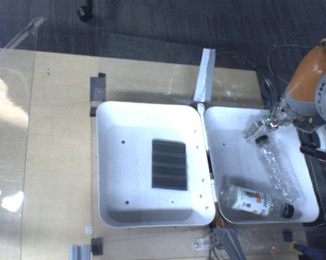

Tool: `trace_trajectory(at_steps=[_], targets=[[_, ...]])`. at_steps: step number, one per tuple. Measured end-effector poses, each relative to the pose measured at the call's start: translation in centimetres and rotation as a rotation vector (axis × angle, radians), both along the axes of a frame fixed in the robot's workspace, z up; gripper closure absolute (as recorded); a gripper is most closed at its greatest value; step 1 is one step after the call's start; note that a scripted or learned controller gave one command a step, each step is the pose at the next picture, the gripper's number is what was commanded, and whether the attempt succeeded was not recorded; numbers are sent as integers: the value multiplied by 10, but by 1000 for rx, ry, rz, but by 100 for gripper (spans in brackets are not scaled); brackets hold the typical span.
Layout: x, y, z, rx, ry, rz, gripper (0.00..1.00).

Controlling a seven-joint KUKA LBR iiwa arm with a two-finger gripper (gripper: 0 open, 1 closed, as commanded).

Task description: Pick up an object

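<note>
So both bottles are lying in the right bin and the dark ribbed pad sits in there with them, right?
Not quite. The camera view shows the dark ribbed pad in the left bin. Both bottles, the clear bottle and the labelled bottle, do lie in the right bin.

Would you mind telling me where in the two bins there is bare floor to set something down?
The left bin has bare floor all round the dark ridged pad at its middle. The right bin is bare at its left part, beside the divider. Its right and near sides are crowded: clear bottle, labelled bottle, and gripper above.

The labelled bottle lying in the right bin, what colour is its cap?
Black, on the labelled bottle in the camera view.
</note>
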State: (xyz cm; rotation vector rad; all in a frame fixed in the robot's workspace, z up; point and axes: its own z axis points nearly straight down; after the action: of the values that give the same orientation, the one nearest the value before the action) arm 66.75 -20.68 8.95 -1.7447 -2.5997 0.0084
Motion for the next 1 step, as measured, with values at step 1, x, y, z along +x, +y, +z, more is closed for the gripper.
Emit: trace_trajectory(at_steps=[1], targets=[[-20,24,-2,-2,-20,99,0]])
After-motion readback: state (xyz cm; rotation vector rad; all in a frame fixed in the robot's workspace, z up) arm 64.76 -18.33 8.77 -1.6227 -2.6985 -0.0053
